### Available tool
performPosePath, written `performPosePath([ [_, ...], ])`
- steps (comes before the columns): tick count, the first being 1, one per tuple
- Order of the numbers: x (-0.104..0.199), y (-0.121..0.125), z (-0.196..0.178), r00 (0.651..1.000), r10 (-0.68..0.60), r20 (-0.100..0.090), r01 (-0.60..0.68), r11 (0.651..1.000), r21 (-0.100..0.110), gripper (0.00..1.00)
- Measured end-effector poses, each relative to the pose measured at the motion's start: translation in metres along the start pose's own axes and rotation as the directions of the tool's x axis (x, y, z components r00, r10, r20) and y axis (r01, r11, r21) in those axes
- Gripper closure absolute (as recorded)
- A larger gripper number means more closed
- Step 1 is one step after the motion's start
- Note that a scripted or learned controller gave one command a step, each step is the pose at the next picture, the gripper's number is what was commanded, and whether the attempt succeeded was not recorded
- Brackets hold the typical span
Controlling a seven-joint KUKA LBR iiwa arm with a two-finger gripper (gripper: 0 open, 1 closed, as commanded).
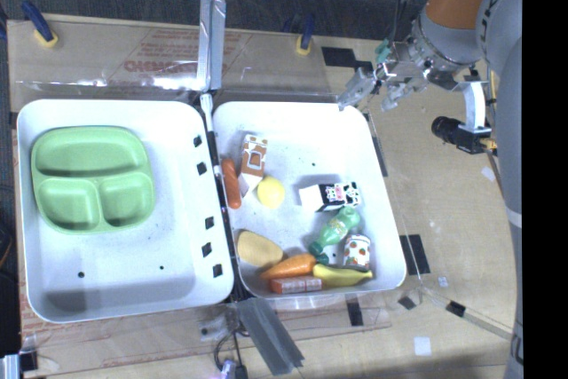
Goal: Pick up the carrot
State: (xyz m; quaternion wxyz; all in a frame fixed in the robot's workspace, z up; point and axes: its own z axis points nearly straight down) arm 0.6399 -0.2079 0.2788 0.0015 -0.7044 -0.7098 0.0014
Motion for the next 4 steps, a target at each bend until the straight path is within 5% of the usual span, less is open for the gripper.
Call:
performPosePath([
  [1, -0.001, -0.055, 0.145, 0.980, -0.199, 0.000, 0.199, 0.980, -0.001, 0.00],
  [2, 0.032, -0.105, 0.188, 0.971, -0.239, 0.001, 0.239, 0.971, -0.002, 0.00],
  [3, 0.082, -0.152, 0.188, 0.794, -0.607, 0.002, 0.607, 0.794, -0.004, 0.00],
  [4, 0.082, -0.150, 0.177, 0.793, -0.610, 0.007, 0.610, 0.793, -0.007, 1.00],
])
